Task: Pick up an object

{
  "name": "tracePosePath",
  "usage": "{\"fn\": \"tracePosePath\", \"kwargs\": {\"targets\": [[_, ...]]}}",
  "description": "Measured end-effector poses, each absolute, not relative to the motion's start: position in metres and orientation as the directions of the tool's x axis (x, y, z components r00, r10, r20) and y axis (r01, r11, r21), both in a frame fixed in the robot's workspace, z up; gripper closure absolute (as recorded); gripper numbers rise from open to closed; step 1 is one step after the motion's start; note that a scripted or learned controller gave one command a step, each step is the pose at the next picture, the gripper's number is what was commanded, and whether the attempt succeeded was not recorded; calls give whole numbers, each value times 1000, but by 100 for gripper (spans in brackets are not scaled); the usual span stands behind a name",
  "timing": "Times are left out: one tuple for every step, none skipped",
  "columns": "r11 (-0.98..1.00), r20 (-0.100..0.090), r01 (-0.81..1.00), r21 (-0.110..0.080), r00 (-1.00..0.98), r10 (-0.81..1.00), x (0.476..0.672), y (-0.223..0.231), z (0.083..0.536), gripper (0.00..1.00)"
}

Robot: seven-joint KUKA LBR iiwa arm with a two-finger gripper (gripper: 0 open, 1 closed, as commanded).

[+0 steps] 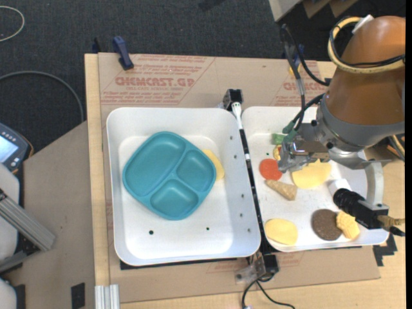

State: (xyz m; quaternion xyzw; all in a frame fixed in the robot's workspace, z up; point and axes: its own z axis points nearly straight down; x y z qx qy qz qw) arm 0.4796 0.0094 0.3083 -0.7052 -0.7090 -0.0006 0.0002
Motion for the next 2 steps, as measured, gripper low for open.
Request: {"fn": "tracePosePath", "kwargs": {"targets": [[-8, -2, 1000, -4, 8, 1000, 478, -67, 281, 100], [11, 3, 1000, 10, -11, 1000, 480, 34, 364, 100]]}}
